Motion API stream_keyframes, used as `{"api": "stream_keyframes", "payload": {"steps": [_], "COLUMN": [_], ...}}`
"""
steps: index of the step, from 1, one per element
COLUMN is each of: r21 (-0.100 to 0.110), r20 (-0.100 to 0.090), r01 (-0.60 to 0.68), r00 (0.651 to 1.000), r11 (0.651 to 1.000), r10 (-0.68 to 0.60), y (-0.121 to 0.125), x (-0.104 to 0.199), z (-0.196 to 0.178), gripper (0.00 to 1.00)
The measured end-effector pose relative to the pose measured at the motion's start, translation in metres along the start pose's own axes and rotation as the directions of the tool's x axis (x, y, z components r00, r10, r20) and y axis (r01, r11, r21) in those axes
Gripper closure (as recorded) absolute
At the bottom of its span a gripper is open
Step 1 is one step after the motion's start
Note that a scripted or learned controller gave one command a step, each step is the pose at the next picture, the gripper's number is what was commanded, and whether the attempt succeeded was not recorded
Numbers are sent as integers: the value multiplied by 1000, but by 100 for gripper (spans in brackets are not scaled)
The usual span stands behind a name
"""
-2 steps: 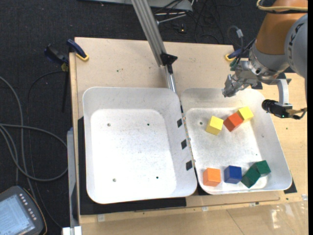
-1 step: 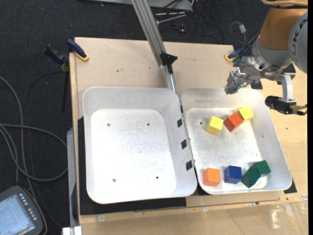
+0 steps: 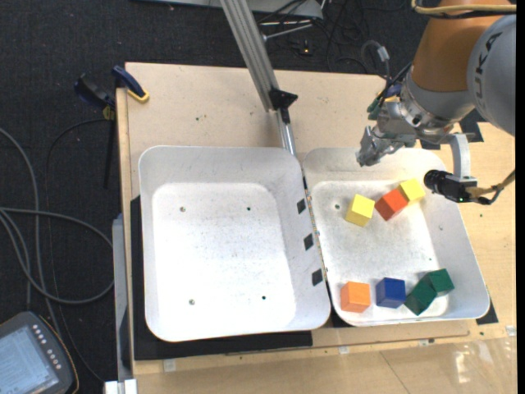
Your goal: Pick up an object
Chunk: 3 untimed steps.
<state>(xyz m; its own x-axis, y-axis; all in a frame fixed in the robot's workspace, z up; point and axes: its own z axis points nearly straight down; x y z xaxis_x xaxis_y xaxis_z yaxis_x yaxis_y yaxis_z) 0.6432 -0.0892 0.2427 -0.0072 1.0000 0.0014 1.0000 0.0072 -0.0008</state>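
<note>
Cables (image 3: 49,245) trailed over the dark floor at far left, beside a tablet (image 3: 29,359) in the lower corner. Clamps (image 3: 111,89) gripped the upper left corner of the desk (image 3: 205,105), a pale wooden board. On it, the left bin (image 3: 156,171) sat with its speckled floor bare. A metal pole (image 3: 250,39) slanted down from the top toward the seam between the two bins.

The right bin (image 3: 463,253) carried seven blocks. A yellow cube (image 3: 360,209) lay in its upper half, with an orange-red cube (image 3: 391,203) just beside it and a second yellow block (image 3: 413,190) touching that one's far corner. Along the near wall ran an orange cube (image 3: 355,296), a blue cube (image 3: 391,292) just beside it, and two green blocks (image 3: 430,290) pressed together near the bin's lower right corner.

The tool (image 3: 373,153) hung over the back rim of the right bin, above and apart from the upper cluster of blocks, with none of them in its grip; whether its fingers were parted or closed could not be told at this angle. Behind it the arm (image 3: 459,48), orange-banded above the grey wrist, reached in from the right, with a black fitting (image 3: 447,185) and wiring hanging near the bin's right edge.
</note>
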Motion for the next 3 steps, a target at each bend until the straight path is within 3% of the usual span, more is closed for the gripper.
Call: {"api": "stream_keyframes", "payload": {"steps": [3], "r21": [2], "r20": [-1], "r01": [0], "r00": [1000], "r11": [1000], "r10": [0], "y": [-75], "x": [157], "z": [20], "gripper": [100]}}
